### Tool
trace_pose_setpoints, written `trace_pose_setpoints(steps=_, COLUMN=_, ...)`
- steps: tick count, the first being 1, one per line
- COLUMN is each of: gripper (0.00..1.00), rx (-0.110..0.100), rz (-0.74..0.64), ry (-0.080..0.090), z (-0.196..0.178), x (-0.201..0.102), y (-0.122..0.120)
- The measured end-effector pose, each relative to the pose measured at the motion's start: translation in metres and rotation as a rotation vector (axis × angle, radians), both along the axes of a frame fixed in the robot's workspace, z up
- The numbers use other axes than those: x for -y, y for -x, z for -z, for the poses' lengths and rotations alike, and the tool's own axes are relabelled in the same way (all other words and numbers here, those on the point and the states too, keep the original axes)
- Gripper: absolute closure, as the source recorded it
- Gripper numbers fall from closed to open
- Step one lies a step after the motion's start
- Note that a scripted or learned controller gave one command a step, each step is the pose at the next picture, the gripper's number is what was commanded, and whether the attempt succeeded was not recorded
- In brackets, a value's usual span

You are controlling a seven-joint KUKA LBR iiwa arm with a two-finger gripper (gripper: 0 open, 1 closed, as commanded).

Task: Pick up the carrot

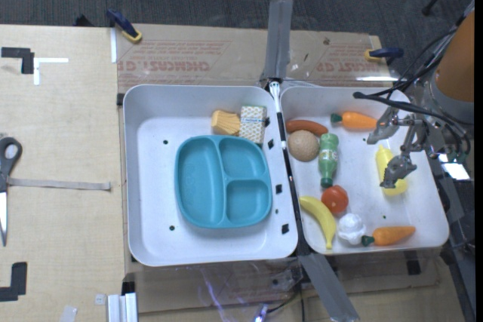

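Two orange carrots with green tops lie in the right bin (434, 196). One carrot (356, 120) is near the bin's far wall, and the other carrot (392, 235) rests by its near right corner. My gripper (386, 154) hangs over the right side of that bin, between the two carrots, and touches neither. Its fingers are open with nothing between them. One fingertip (394, 176) sits over a yellow fruit (386, 162).
The right bin also holds a red sausage (306, 126), a brown ball (303, 145), a green bottle (327, 157), a tomato (334, 198), a banana (321, 216) and a white garlic (350, 227). The left bin has a blue divided plate (224, 181), a bread piece (224, 121) and a small box (253, 121).
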State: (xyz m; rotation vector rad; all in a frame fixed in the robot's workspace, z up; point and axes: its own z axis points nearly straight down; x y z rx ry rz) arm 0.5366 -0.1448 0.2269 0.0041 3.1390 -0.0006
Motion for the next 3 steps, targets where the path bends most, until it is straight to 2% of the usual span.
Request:
trace_pose_setpoints(steps=1, gripper=0.00, rx=0.002, rz=0.159, ry=0.000, z=0.110, x=0.037, y=-0.071)
trace_pose_setpoints(steps=2, gripper=0.00, rx=-0.016, rz=0.604, ry=-0.002, z=0.137, x=0.055, y=-0.097)
trace_pose_setpoints(steps=3, gripper=0.00, rx=-0.003, rz=0.805, ry=-0.005, z=0.135, x=0.071, y=-0.112)
